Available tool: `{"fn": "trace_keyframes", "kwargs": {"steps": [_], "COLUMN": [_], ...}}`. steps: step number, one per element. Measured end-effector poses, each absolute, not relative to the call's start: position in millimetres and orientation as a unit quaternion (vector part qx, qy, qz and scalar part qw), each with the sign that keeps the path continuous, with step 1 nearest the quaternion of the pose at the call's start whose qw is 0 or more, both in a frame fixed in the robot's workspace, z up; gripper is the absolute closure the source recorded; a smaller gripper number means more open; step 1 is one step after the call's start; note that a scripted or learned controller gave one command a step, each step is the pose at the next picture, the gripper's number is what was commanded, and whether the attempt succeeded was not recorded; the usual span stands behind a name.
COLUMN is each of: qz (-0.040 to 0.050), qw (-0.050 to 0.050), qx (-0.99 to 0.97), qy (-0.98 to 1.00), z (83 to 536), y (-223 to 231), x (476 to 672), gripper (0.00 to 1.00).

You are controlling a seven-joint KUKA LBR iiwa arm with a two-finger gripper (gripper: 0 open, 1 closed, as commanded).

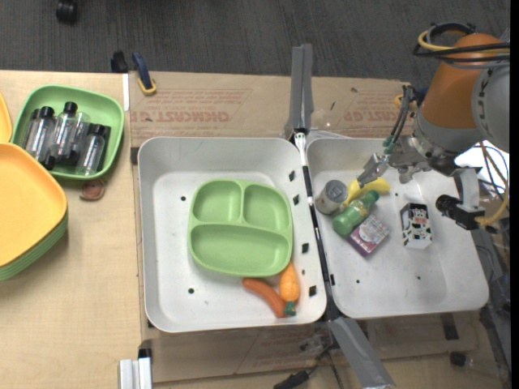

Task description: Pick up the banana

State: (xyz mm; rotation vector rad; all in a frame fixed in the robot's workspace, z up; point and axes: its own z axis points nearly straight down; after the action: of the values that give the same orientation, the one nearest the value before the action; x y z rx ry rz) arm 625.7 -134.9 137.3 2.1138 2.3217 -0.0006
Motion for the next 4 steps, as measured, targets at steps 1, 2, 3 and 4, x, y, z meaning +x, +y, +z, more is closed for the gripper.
{"fn": "trace_keyframes", "kwargs": {"steps": [1, 2, 3, 4], "qz": [-0.0009, -0.0013, -0.0013, -0.0010], "qw": [-0.001, -0.001, 0.000, -0.001], "qx": [0.739, 0.762, 0.814, 0.722], "qy": [0.674, 0.647, 0.580, 0.692], "z": [172, 151, 187, 91], "y": [-110, -108, -118, -116], "x": [600.2, 599.6, 605.6, 583.4], "gripper": [0.00, 0.00, 0.00, 0.00]}}
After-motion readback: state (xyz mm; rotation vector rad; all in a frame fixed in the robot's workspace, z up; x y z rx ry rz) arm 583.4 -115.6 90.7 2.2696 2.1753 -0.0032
